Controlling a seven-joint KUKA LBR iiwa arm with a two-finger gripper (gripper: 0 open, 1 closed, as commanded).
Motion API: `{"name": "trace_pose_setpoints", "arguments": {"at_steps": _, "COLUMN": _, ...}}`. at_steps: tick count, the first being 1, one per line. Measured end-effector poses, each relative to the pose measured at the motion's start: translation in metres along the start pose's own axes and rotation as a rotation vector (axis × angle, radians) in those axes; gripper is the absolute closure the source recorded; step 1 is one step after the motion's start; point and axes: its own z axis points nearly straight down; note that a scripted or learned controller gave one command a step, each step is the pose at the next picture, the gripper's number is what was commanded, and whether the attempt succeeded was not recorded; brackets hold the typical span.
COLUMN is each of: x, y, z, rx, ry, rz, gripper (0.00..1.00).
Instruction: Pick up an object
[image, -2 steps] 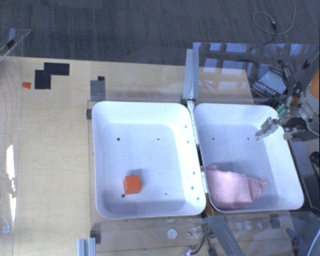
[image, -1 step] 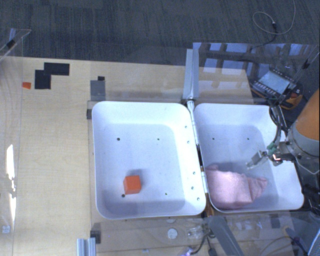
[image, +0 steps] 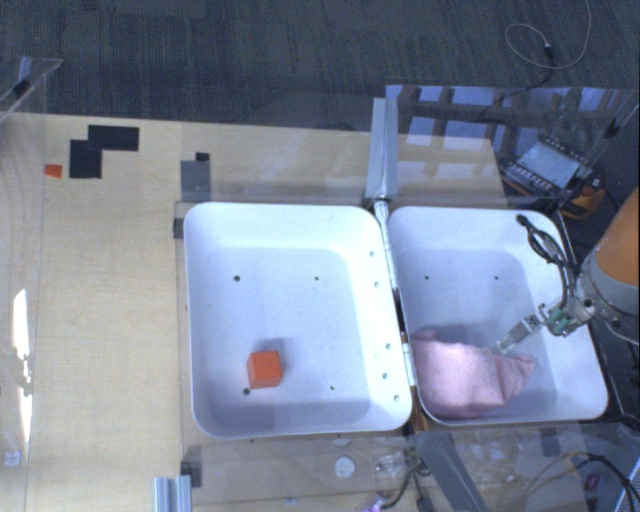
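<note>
From my end: one orange block (image: 265, 369) sits untouched in the left bin (image: 210, 300), and one pink cloth (image: 468, 376) lies in the right bin (image: 450, 235). The jaws (image: 515, 337) hover at the cloth's upper edge; can't tell how open they are. Nothing lifted yet, so the actual pick is left.

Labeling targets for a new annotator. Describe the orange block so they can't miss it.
Find the two white bins side by side and take the left bin, the one away from the arm. The orange block sits on its floor near the front left corner. It is small, boxy and bright orange, unlike the soft pink cloth in the right bin.
</note>
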Motion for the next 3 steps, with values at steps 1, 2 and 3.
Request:
{"name": "trace_pose_setpoints", "arguments": {"at_steps": 1, "x": 0.032, "y": 0.014, "z": 0.077, "rx": -0.011, "ry": -0.011, "rz": -0.075, "gripper": 0.00}}
{"name": "trace_pose_setpoints", "arguments": {"at_steps": 2, "x": 0.033, "y": 0.018, "z": 0.065, "rx": -0.018, "ry": -0.012, "rz": -0.078, "gripper": 1.00}}
{"name": "trace_pose_setpoints", "arguments": {"at_steps": 3, "x": 0.049, "y": 0.057, "z": -0.015, "rx": -0.002, "ry": -0.001, "rz": 0.220, "gripper": 1.00}}
